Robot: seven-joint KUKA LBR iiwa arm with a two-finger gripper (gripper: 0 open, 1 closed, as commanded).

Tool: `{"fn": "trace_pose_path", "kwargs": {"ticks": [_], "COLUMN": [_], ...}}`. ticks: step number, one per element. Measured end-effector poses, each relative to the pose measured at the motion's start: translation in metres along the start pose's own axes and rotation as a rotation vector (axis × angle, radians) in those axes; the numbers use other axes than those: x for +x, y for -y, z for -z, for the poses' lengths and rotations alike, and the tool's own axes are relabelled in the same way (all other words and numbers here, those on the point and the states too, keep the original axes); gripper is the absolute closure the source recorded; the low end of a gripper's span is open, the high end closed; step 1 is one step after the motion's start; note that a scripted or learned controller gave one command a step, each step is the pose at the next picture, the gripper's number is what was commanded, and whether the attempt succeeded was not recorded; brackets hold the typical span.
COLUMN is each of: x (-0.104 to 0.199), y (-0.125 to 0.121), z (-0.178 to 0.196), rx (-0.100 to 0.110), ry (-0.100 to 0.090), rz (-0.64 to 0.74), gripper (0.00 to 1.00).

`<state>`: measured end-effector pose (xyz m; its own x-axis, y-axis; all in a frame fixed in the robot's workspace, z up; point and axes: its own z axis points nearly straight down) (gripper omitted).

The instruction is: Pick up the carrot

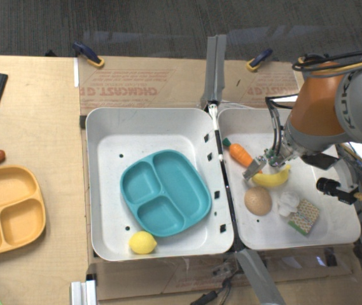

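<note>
Carrot (pixel 238 154) isn't picked yet: it lies on the floor of the right bin (pixel 333 230), in the upper-left part near the divider w/ the left bin (pixel 104 170), nothing lifting it as far as you can see. The gripper (pixel 257 168) is down low in that bin, just beside the carrot's lower-right end and right by the banana (pixel 271 178); can't tell if it touches the carrot or not. You also can't tell whether the fingers are apart or together, the tip is too small and the wrist hides much of it. So approx: approach looks done, grasp + lift are left. Carrot's long axis runs diagonally, upper-left to lower-right in the view. Green top end points up-left toward the divider, orange end points down-right toward the gripper. That means a grasp across the body would want the jaws set crosswise to that diagonal, my guess only. Other stuff nearby: egg (pixel 257 202) just below the banana, sponge (pixel 304 216) further right. The left bin holds a teal plate (pixel 165 192) and a lemon (pixel 142 242), well apart from the action.
</note>
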<state>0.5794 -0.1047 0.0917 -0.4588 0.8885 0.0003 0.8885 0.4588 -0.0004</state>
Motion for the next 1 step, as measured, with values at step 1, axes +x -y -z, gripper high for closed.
{"fn": "trace_pose_path", "kwargs": {"ticks": [1], "x": [-0.0014], "y": [0.0005], "z": [0.0093], "rx": [-0.001], "ry": [0.001], "rz": [-0.004], "gripper": [1.00]}}
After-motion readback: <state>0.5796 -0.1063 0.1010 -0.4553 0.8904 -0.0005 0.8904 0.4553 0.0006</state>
